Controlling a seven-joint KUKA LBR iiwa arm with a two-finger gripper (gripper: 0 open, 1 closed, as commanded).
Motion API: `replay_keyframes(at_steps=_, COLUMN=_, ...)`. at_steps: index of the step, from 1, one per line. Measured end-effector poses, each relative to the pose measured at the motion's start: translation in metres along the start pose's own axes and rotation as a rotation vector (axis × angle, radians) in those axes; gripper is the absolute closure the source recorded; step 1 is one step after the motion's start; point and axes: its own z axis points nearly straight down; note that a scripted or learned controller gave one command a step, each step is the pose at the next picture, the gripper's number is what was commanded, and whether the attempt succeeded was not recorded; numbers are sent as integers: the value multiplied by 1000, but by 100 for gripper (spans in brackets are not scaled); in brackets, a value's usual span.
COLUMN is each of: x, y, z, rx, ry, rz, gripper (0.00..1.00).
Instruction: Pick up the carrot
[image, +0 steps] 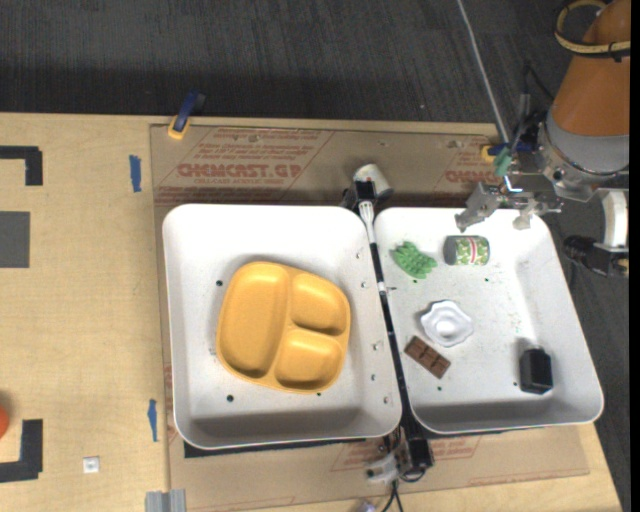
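Well, nothing's lifted yet: the claw (497, 200) hovers over the right bin's (570, 330) far edge, fingers spread and empty. No carrot is clearly on show, just leafy greens (412, 259) and a can (467, 249) nearby.

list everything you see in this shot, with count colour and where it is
bins: 2, white, side by side on the bench
divided tray: 1, yellow, middle of the left bin
leafy toy: 1, green, right bin, upper left
can: 1, green and white, right bin, on its side beside the leafy toy
small dish: 1, white, right bin, centre
chocolate piece: 1, brown, right bin, below the dish
block: 1, black, right bin, lower right
clamp: 1, blue and yellow, bench top edge
tool: 1, grey, over the right bin's far edge, above the can
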Motion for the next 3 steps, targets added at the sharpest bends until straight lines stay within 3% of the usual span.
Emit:
replay_keyframes(at_steps=1, x=35, y=-92, z=83, rx=1, ry=1, rz=-31, gripper=0)
replay_keyframes(at_steps=2, x=111, y=-134, z=83, rx=3, ry=1, rz=184, gripper=0)
replay_keyframes(at_steps=3, x=39, y=-136, z=83, rx=2, ry=1, rz=76, gripper=0)
